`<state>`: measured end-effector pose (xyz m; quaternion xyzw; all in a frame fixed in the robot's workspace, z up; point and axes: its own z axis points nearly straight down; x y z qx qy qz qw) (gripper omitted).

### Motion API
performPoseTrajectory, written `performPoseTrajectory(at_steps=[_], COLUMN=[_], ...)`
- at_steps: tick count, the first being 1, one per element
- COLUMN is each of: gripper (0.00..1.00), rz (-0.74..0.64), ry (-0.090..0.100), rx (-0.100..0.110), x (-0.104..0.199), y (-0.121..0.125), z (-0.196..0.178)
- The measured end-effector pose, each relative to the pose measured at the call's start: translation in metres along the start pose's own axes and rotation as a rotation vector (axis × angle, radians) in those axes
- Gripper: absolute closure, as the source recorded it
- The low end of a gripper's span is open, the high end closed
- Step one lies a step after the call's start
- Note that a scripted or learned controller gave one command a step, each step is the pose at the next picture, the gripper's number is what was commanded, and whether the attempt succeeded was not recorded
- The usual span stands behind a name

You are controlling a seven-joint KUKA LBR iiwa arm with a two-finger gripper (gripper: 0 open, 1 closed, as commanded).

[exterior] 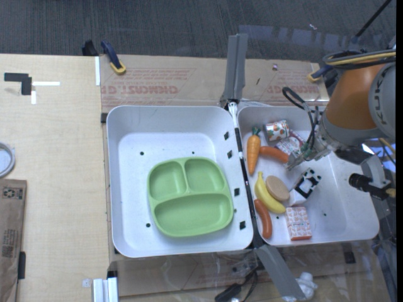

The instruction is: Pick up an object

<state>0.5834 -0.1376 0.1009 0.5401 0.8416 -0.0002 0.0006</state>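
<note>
Green tray: three-compartment plate [189,197] sitting alone in the left bin [126,168], pretty much centred.
Right bin: this one [343,222] has all the toy food, crowded toward its left side.
Carrot: orange, green top [252,153], lying just beside the divider between the bins.
Banana: yellow [267,195], with a tan round thing [277,187] on top of it, can't say what that is.
Sausages: one [273,154] up near the carrot, another [264,219] low by the front wall.
Carton: small pink/red box [299,223] near the front.
Can: little printed one [276,130] at the back, label too small to read.
Hand: hand [307,183] is down in the right bin just right of the banana, looks black and white. Honestly can't tell if it's open or closed.
Arm: grey with orange band [352,99], cut off at the right edge.
Counter: light wood [50,143], cardboard behind the bins.
</note>
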Motion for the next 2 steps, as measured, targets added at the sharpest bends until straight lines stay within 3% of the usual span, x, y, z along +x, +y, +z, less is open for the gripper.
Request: performPoseTrajectory(at_steps=[1,2], gripper=[1.00,1.00], rz=[0.048,0.078], ry=[0.000,0.000], rx=[0.000,0.001], x=[0.028,0.026], y=[0.025,0.055], z=[-0.128,-0.105])
